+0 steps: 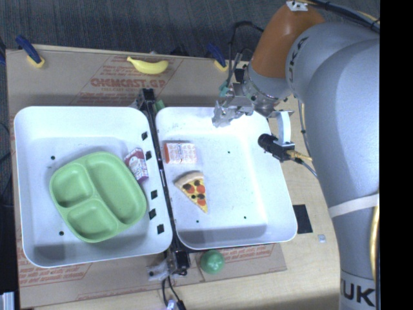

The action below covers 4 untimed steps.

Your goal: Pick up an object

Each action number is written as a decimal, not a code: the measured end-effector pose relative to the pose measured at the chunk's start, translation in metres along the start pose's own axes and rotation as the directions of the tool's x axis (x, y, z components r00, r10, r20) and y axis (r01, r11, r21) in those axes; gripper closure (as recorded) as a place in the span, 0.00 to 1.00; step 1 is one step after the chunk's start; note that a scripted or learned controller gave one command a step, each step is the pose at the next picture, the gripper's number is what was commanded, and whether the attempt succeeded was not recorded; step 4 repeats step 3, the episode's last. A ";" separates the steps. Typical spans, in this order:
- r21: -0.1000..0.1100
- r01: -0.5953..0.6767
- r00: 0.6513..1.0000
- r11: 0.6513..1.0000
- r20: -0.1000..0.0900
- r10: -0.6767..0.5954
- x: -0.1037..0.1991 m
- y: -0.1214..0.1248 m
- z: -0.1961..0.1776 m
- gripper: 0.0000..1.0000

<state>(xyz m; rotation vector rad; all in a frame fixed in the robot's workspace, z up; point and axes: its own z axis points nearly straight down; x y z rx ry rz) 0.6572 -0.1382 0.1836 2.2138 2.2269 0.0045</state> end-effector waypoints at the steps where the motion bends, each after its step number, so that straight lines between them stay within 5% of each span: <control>1: 0.003 -0.001 1.000 1.000 0.001 0.001 -0.001 -0.001 0.001 0.00; 2: 0.009 0.000 1.000 1.000 0.001 0.000 0.029 -0.069 0.093 0.00; 3: 0.009 0.005 1.000 1.000 0.003 -0.005 0.029 -0.068 0.082 1.00; 4: 0.009 0.005 1.000 1.000 0.003 -0.005 0.029 -0.068 0.082 1.00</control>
